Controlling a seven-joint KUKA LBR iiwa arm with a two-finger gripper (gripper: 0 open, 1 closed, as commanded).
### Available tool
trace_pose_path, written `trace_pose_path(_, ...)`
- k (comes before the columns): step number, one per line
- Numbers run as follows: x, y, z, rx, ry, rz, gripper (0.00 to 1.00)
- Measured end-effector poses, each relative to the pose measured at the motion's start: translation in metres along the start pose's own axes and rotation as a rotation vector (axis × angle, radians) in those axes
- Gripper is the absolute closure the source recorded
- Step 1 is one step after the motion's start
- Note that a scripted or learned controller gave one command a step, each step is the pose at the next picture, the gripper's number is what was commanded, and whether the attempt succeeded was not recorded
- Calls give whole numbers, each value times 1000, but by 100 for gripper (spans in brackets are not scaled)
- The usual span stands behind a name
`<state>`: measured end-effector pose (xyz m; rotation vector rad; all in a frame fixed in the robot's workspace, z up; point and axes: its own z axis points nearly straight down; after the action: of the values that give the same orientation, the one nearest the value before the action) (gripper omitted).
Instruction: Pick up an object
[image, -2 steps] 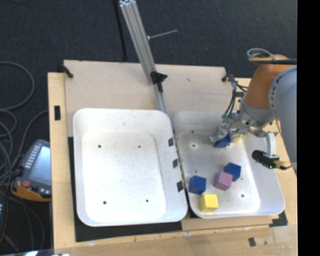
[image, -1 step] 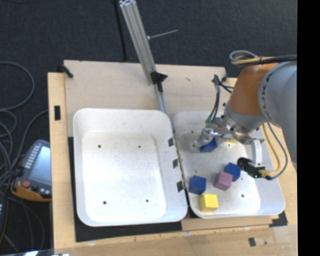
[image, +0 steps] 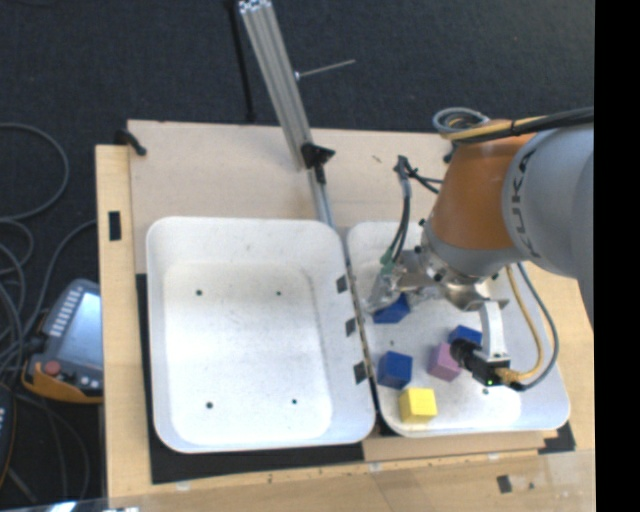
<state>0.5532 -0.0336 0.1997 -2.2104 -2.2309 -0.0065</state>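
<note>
The grey arm with its orange band reaches over the right-hand shallow white bin. Its two-finger gripper sits low near that bin's left wall, apparently right at a small blue block; whether it grips the block cannot be told. Nearer the front lie a second blue cube, a yellow cube and a purple cube, well apart from the gripper.
</note>
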Motion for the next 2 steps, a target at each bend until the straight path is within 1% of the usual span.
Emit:
trace_pose_path(1,75,26,4,1,0,-1,100)
trace_pose_path(2,21,26,3,2,-6,13,100)
